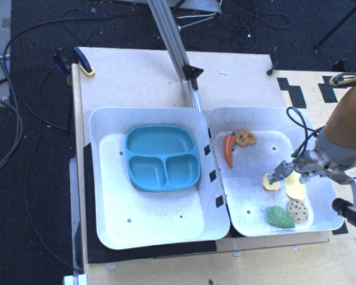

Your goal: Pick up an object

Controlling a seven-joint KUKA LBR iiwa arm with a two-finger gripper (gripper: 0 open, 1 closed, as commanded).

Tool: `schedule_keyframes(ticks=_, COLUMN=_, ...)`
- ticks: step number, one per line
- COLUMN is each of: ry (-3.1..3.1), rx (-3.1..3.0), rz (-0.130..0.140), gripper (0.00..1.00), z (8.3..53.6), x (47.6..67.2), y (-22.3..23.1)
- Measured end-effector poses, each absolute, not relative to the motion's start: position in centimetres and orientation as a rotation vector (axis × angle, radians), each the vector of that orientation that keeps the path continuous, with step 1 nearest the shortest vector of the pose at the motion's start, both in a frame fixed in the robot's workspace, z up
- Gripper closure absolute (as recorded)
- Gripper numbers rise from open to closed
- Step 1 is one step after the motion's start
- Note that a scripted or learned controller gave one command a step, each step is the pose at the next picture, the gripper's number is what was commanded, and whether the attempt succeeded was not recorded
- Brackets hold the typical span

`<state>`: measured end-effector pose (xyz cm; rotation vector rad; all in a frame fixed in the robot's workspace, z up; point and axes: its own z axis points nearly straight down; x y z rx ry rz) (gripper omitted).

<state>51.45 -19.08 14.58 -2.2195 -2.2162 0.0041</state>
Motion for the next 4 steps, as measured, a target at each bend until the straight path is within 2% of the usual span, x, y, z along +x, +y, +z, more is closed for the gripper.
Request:
schedule_keyframes(ticks=1, ry=-2.224, rx=-2.225, rz=-0.002, gripper=0.0, z=9.5, x=51.6, y=-19.1)
schedule_keyframes(ticks=2, ry=-2.224, rx=-2.225, rz=-0.003, gripper=1.0, z=10.6, x=51.6, y=-19.0)
schedule_keyframes(ticks=3, ry=-2.227, rx=-2.222, rz=-0.003, gripper=1.0, z=16.8, x=51.8, y=-18.4)
schedule_keyframes(ticks=4, ry=-2.227, rx=-2.222, rz=-0.002, gripper=1.0, z=22.6, x=51.1, y=-18.7)
